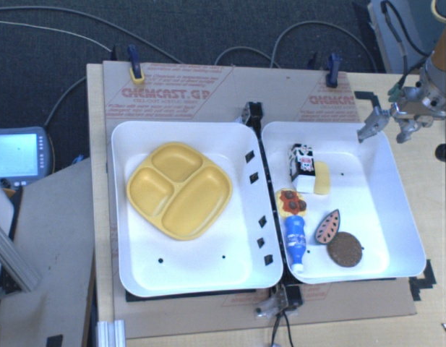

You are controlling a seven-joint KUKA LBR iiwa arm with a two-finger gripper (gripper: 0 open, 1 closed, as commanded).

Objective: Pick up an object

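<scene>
The right bin (382, 186) holds several small items: a black-and-white carton (302, 160), a pale yellow block (322, 178), a red-and-yellow toy (291, 202), a blue bottle (294, 240), a watermelon slice (327, 226) and a brown cookie (345, 249). My gripper (388, 128) hangs above the bin's far right corner, away from all of them. Its two fingers stand apart, open, with nothing between them.
A yellow divided plate (179, 189) lies in the left bin (136, 259). Black clips line the seam between the bins. Blue clamps (135, 65) hold the cardboard base at the back edge. A small screen (19, 152) sits off the bench at the left.
</scene>
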